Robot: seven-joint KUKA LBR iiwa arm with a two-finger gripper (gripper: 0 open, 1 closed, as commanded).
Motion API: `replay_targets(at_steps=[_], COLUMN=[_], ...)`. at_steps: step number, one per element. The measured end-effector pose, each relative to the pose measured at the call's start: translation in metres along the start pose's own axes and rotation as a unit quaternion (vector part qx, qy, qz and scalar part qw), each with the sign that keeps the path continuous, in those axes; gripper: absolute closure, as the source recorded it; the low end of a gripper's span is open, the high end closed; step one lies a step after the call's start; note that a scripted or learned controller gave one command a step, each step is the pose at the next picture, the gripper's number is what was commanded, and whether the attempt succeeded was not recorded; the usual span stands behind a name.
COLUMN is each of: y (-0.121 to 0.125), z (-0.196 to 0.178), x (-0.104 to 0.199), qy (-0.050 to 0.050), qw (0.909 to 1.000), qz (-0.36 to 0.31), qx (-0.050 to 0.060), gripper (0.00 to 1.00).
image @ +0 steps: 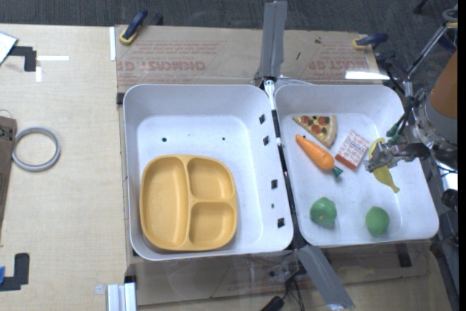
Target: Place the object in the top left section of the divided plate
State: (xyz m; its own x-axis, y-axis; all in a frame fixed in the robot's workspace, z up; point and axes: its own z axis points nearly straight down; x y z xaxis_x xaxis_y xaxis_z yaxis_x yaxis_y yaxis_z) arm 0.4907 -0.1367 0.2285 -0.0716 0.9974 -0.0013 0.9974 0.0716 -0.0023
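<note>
The gripper [384,156] hangs over the right bin's [408,229] three-o'clock side, its fingers closed on a yellow banana [386,172] that droops toward five o'clock. The divided plate [189,202] lies well apart in the left bin [196,109], at nine o'clock from the gripper. Mirrored lettering — seemingly "CHEMCATS" — runs across the cardboard [189,58] behind the bins.
</note>
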Motion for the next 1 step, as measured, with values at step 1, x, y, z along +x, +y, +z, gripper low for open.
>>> replay_targets(at_steps=[1], y=[0.0051], z=[0.0381], x=[0.1016], qy=[0.001], qw=[0.9901], qz=[0.141], qx=[0.001], gripper=[1.0])
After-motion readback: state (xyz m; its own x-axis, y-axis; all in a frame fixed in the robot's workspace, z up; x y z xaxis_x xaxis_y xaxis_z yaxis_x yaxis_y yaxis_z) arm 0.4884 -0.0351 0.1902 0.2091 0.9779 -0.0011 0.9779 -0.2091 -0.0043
